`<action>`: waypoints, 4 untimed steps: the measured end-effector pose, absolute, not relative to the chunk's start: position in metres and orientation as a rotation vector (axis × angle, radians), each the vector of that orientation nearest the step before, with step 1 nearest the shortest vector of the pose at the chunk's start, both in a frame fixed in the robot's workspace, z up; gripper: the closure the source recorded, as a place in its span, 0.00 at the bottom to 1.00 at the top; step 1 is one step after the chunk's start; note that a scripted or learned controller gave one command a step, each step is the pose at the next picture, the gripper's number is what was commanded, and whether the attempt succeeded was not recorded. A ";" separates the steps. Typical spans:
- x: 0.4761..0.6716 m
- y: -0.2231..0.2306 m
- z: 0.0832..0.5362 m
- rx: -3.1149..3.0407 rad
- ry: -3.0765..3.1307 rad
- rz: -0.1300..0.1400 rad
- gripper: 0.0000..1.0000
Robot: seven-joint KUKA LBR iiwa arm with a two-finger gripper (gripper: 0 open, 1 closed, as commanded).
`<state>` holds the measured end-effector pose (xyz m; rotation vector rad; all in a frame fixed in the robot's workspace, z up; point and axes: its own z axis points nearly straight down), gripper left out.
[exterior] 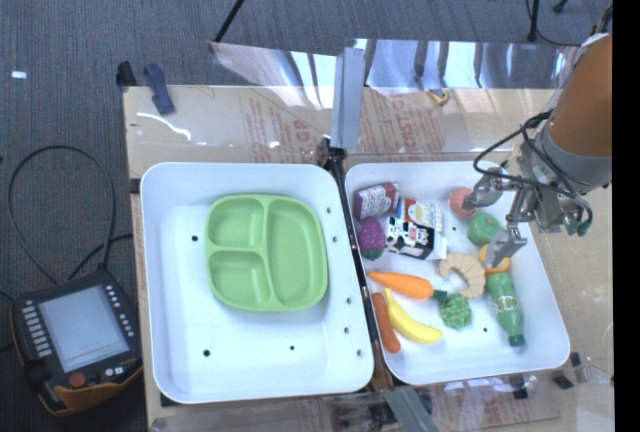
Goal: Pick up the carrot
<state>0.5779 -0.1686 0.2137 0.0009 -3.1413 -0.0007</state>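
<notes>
Gripper [497, 220] jaws spread, nothing held; one carrot [400, 283] lies down-left of them, one banana [411, 320] beyond.

One fixed camera looks down at a slant on both white bins [160, 220], from moderately far.

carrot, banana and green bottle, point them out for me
carrot [400, 283], camera view, middle of its orange body
banana [412, 321], camera view, middle of its yellow curve
green bottle [503, 300], camera view, its body by the label
</notes>
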 end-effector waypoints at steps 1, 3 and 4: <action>0.578 -0.169 0.213 0.001 -3.143 0.000 0.00; 0.622 -0.177 0.163 0.067 -3.168 0.006 0.00; 0.497 -0.206 0.095 -0.217 -3.110 -0.010 0.00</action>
